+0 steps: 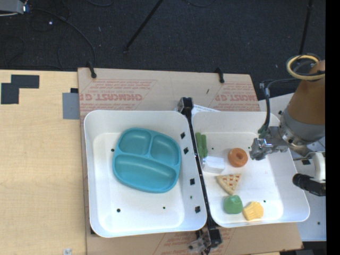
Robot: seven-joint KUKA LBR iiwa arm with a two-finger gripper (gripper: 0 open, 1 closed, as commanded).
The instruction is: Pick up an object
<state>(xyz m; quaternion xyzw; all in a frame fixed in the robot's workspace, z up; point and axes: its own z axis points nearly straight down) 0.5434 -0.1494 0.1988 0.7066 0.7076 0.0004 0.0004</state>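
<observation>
Gripper (258, 147) sits just right of the orange donut (237, 157) in the right bin (297, 206); can't tell its state. Risk: it nudges the donut sideways w/o catching it.

Grey arm reaching from right, tool (258, 147) lowered, orange-banded wrist

Glossy white plastic bins (101, 142) sit on printed brown cardboard (159, 92) (the teal tray (147, 160) looks smooth plastic).
</observation>
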